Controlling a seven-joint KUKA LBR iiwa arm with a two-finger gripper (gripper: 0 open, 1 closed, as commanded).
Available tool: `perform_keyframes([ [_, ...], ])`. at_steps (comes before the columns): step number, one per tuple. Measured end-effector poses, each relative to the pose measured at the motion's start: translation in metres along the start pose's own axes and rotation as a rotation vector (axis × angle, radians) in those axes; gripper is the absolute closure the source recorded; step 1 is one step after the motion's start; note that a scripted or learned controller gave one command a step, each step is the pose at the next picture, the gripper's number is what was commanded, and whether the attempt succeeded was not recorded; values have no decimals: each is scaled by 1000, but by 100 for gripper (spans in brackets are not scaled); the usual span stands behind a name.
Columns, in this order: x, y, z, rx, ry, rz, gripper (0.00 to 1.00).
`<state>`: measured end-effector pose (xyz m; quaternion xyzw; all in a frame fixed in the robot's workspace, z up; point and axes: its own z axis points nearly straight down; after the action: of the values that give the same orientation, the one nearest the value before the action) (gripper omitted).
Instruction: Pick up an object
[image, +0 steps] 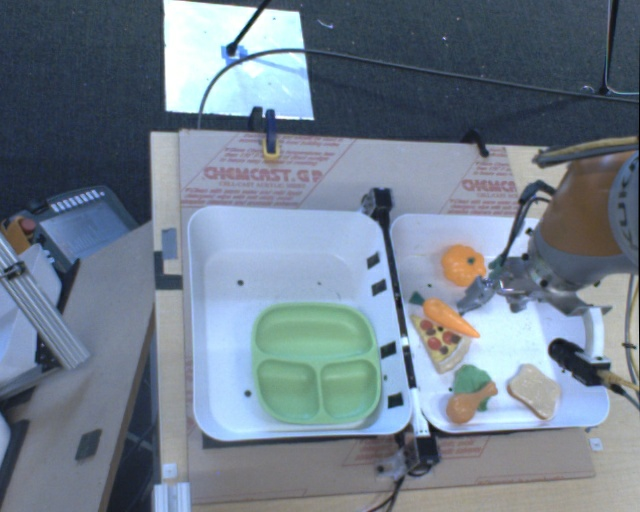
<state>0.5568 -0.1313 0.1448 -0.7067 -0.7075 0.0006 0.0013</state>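
Note:
The right bin (590, 405) holds several toy foods. An orange fruit (463, 265) lies at the back. A carrot (449, 317) rests just above a pizza slice (440, 344). A drumstick (462, 405) with a green broccoli piece (471, 379) lies near the front wall, and a bread slice (533, 390) is to its right. My gripper (477, 296) hangs low over the bin, between the orange fruit and the carrot, its tip close to the carrot's right end. I see nothing held in it.
The left bin (215, 300) holds a green divided plate (316, 362). The black divider (392, 300) runs between the bins. A black fitting with a cable (575, 362) hangs over the right bin beside the bread. The grey and orange arm (595, 225) covers the bin's far right.

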Motion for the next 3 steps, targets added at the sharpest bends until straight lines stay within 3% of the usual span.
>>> perform_keyframes([
  [1, 0, -5, 43, 0, 0, 0, 0],
  [2, 0, -4, 30, -6, -2, 0, 100],
  [3, 8, 1, -29, -9, -2, -3, 100],
])
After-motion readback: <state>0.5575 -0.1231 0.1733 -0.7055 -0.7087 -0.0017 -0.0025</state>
